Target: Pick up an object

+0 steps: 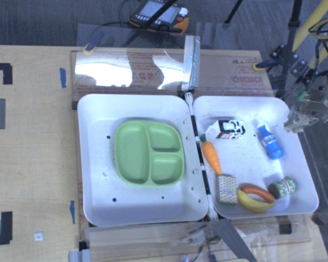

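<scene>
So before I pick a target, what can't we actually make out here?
- hand: blurred at the camera view's right edge, so its grip state is unreadable.
- black-and-white item: too small to identify.
- patterned block: its markings are too fine to read.
- round green-and-white item: too small to name.
- banana: an orange-red item lies against it; contact unclear.

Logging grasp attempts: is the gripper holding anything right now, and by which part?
Nothing is held. The gripper sits at the right bin's edge, apart from the blue bottle.
</scene>
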Robot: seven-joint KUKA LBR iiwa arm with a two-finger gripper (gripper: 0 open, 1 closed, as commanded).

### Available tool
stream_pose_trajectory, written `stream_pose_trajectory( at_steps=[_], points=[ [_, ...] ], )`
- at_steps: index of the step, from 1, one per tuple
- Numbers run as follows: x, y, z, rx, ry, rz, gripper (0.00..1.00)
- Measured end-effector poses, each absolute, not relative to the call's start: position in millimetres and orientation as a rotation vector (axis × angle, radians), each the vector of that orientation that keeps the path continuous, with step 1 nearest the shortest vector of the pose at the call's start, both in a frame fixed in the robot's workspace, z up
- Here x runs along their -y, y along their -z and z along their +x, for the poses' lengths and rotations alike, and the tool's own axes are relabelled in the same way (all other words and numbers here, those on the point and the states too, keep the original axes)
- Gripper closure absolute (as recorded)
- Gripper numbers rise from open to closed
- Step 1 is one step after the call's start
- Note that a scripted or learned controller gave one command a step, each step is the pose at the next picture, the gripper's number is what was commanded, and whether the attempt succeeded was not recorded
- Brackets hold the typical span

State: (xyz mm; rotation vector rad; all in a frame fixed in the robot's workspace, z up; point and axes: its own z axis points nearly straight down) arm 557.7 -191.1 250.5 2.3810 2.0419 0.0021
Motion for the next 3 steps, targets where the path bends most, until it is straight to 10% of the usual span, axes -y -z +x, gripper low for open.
stream_pose_trajectory(
  at_steps=[1,2,3],
  points=[
    [206.3,-181.2,605.1,-2.091,0.000,2.341,1.00],
    [214.8,-115.3,594.7,-2.424,-0.017,1.978,1.00],
    [223.3,-173.6,609.1,-2.384,-0.002,2.041,1.00]
  ],
)
